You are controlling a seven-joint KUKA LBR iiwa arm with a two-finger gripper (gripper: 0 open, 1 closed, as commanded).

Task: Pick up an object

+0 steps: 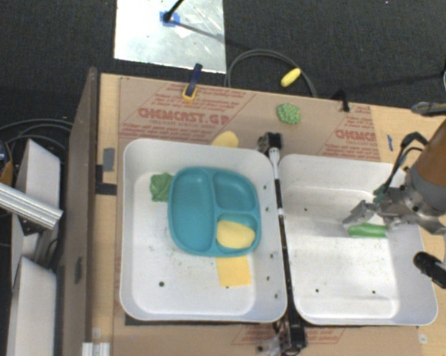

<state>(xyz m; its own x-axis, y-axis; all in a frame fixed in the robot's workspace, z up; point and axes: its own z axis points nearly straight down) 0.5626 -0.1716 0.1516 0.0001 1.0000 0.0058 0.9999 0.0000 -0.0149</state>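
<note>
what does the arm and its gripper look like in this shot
The arm enters from the right: a rounded body with a broad orange-brown band and a pale grey section below it. Thin dark cables loop along its left side, with a small blue mark beside them. The gripper is metallic grey, with slim silvery fingers. A black fitting sticks out lower down on the arm.
</note>
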